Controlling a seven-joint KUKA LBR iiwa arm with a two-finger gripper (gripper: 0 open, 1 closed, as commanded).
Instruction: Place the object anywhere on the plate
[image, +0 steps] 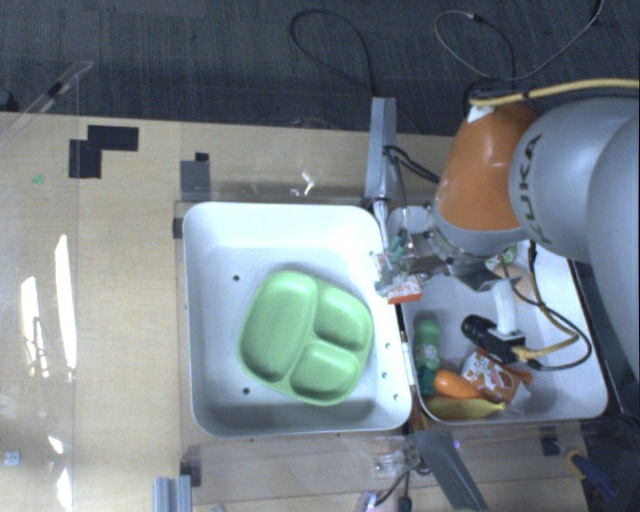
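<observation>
Open approach above plate (306, 337).

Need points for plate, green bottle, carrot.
plate (305, 335), camera view, centre where the dividers meet
green bottle (427, 343), camera view, mid body
carrot (452, 383), camera view, thick orange part

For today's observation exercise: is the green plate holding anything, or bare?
Bare. The green plate shows three plain compartments; the gripper sits beyond its upper right corner.

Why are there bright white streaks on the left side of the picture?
In the camera view, the streaks look like overhead light glaring off a clear sheet over the bench; a smaller glint sits above the left bin. The green plate is evenly lit and fairly sharp.
</observation>
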